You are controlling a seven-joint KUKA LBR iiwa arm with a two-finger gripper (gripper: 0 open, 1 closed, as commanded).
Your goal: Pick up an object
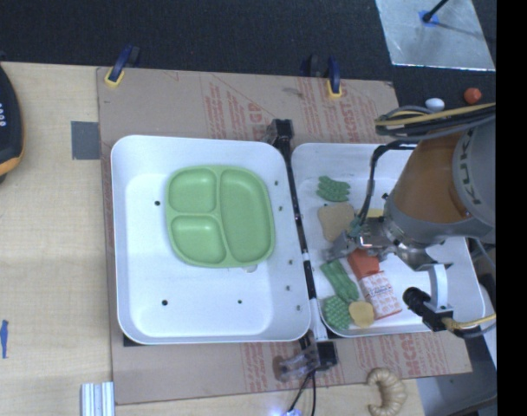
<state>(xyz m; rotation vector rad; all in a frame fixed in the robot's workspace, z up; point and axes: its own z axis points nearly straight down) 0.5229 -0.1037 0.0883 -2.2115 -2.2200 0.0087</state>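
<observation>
I'm lowering the gripper point(354, 243) over the red packet point(374, 280) at five o'clock; grip state I cannot tell; next, pinching.

So there's just one camera, fixed up above the bench and looking down at a slant, far enough back to fit both white bins, the left bin point(133, 232) with the green divided plate point(220, 215) and the right bin point(437, 159), plus the cardboard sheet point(203, 102) under them and some dark floor point(203, 11) along the top. The arm point(437, 189) comes in from the frame's right, so its gripper point(354, 243) sits right of centre, with the left bin off beyond its jaws toward frame left.
</observation>
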